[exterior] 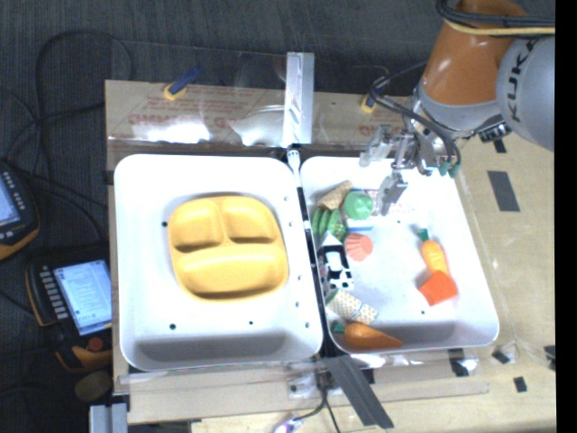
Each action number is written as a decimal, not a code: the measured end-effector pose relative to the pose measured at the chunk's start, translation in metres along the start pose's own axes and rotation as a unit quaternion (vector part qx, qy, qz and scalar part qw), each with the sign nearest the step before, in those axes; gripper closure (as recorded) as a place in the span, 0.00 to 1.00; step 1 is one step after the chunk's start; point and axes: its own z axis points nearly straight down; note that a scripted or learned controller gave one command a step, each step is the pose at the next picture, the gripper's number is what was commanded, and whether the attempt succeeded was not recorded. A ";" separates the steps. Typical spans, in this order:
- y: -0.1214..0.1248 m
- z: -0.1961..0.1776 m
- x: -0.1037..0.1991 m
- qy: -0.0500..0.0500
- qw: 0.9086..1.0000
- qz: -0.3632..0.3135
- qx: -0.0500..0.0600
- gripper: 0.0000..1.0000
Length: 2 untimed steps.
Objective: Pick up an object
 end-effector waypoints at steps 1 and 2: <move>-0.004 0.105 0.008 -0.009 1.000 -0.030 0.002 0.00; -0.039 0.111 0.069 -0.015 0.998 -0.066 0.003 0.00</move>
